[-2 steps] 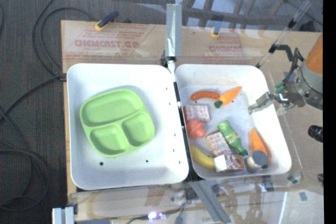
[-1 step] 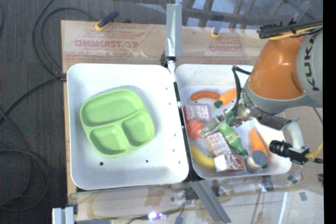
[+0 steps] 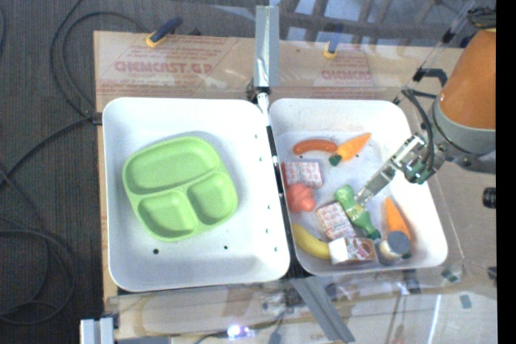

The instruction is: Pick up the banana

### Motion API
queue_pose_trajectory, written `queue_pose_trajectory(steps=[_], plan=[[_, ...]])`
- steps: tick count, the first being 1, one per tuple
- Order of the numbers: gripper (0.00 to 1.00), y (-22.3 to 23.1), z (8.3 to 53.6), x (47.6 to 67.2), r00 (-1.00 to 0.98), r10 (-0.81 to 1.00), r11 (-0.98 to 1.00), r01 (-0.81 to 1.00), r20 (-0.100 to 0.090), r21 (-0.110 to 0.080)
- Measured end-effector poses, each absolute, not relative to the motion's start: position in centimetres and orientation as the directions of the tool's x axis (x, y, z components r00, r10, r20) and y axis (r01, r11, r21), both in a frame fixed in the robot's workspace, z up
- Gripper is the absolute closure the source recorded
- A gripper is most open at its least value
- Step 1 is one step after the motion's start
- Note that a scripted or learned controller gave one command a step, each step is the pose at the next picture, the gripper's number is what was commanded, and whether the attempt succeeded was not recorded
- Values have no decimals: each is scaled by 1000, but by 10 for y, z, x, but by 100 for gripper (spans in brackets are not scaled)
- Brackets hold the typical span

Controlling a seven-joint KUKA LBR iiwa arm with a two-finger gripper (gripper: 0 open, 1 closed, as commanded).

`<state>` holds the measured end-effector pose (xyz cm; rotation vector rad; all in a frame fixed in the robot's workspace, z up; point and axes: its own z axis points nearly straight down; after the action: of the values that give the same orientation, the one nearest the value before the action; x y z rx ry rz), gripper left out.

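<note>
Banana (image 3: pixel 310 242) lies at the near edge of the right bin (image 3: pixel 419 121), by its left wall, partly tucked under a small box (image 3: pixel 333 220) and touching another carton (image 3: pixel 349 250). Farther in and to the right, the gripper (image 3: pixel 364 194) hangs over a green bottle (image 3: pixel 355 211), well apart from the fruit; whether the fingers are spread I cannot tell. Judged best: come down left and nearer, over the bare yellow end, clear of the boxes.
</note>
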<state>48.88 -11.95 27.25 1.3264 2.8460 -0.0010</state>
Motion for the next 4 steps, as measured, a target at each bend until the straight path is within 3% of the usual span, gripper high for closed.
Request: queue_pose_trajectory(steps=[1, 2, 3, 4], plan=[[0, -20, 319, 488, -780, 626, 780, 626, -3, 2], [0, 51, 321, 485, -937, 350, 937, 350, -1, 1], [0, -85, 234, 484, -909, 417, 909, 417, -1, -1], [0, 11, 183, 541, -961, 277, 961, 277, 0, 1]])
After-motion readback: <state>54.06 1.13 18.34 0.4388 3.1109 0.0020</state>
